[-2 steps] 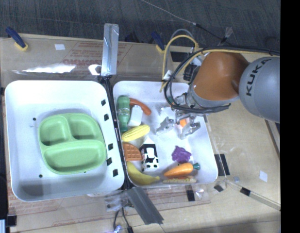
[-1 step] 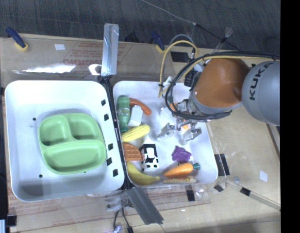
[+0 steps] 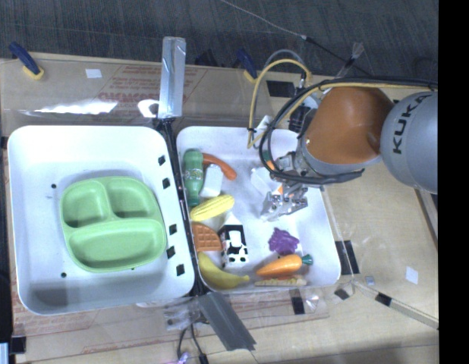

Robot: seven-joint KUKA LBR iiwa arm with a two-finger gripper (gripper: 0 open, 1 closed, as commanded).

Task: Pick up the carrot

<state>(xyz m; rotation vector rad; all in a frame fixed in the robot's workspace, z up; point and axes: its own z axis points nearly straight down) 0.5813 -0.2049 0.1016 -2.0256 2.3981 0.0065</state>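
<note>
1. The step in hand was judged to be the approach: the gripper [image 3: 286, 201] was seen over the right bin [image 3: 322, 217], right of the frame's centre, with nothing between its fingers and the carrot [image 3: 280, 265] not yet touched.
2. Whether the fingers were spread or pressed together could not be told; they were too small and too blurred against the white floor of the bin.
3. The carrot was found in the lower right part of the right bin, near the bin's lower wall, below the gripper and apart from it.
4. It was seen lying on its side, orange, thick at the right end and tapering toward the left, with a small green top at the right end.
5. A purple toy [image 3: 283, 241] was noted just above the carrot, a banana [image 3: 219, 274] just to its left, and a black-and-white cow figure [image 3: 234, 246] up and to the left.
6. The next move was judged to call for a shift toward the lower edge of the frame, then a descent with the fingers set across the carrot's width, so that the purple toy would not be caught.
7. A second orange piece [image 3: 221, 165] lay in the upper part of the same bin, beside a green bottle [image 3: 192, 174]; it was judged a possible source of confusion.
</note>
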